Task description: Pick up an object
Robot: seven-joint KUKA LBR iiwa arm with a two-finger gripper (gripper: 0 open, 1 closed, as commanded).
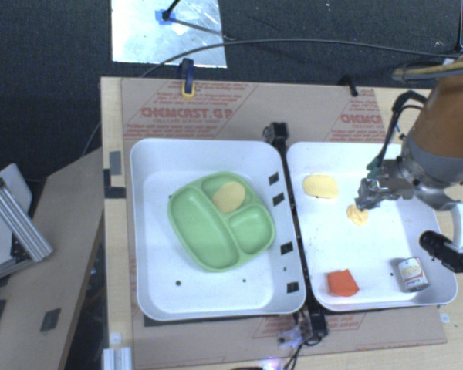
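Observation:
In the right bin (386, 284) lie a pale yellow oval piece (320, 186), a small crumpled yellow object (357, 215), an orange block (343, 283) and a small silver can (410, 274). My gripper (366, 197) hangs low over the right bin, directly above the small yellow object and touching or nearly touching it. The grey arm with its orange band (447, 122) comes in from the right. In the left bin a green divided plate (208, 233) carries a tan oval piece (229, 197) in its upper compartment.
The two white bins meet at a black-clipped divider (289, 214). Cardboard sheeting (216, 114) lies under the bins. A black part of the arm (444, 251) sticks out over the right bin's right edge near the can.

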